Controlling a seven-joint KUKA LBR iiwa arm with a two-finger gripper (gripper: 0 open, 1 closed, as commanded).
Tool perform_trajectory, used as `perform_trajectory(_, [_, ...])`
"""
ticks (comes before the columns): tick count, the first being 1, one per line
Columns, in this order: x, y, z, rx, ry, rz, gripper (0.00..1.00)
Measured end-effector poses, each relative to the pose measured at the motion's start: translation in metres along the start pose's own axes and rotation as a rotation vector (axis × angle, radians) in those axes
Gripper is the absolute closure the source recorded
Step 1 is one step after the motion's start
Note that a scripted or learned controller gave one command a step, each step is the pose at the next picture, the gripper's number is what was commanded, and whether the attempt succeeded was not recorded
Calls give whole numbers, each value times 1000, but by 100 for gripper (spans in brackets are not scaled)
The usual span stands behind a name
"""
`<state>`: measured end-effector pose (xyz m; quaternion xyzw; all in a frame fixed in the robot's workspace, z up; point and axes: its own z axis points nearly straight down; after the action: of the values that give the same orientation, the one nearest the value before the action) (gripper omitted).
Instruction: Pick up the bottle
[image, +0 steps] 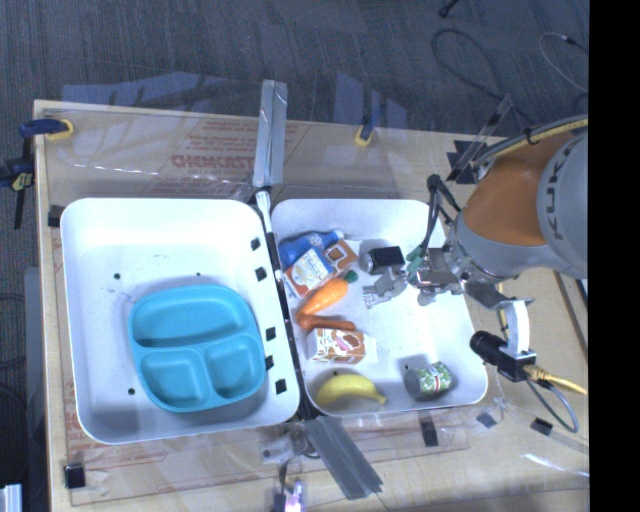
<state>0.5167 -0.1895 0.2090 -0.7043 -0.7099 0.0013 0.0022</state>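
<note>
Left bin (90, 400): sits on the left half of the bench (120, 125) and holds a blue divided tray (197, 345) lying flat toward its near side.
Right bin (330, 212): touches the left bin along the middle divider and holds all the small items.
Along the divider side: a blue-and-white packet (308, 245) at the far end, a cereal-style carton (318, 268) just beside it, an orange carrot (324, 296), a small snack box (337, 345), and a yellow banana (349, 390) at the near edge.
Bottle (430, 379): small, green-labelled, lying on its side in the right bin's near right corner.
End effector (385, 288): hangs low over the middle of the right bin, beside a dark can-like object (380, 258); whether it grips anything or how far it is spread, I cannot tell.
Bottle relative to end effector: well apart, nearer the bench's front edge and further right.
Arm (520, 205): grey with an orange band, reaching in from the right edge.
</note>
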Motion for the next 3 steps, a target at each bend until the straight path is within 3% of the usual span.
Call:
perform_trajectory(1, [40, 77, 36, 0, -1, 88, 0])
perform_trajectory(2, [82, 127, 93, -30, -6, 143, 0])
perform_trajectory(3, [83, 141, 81, -2, 2, 561, 0])
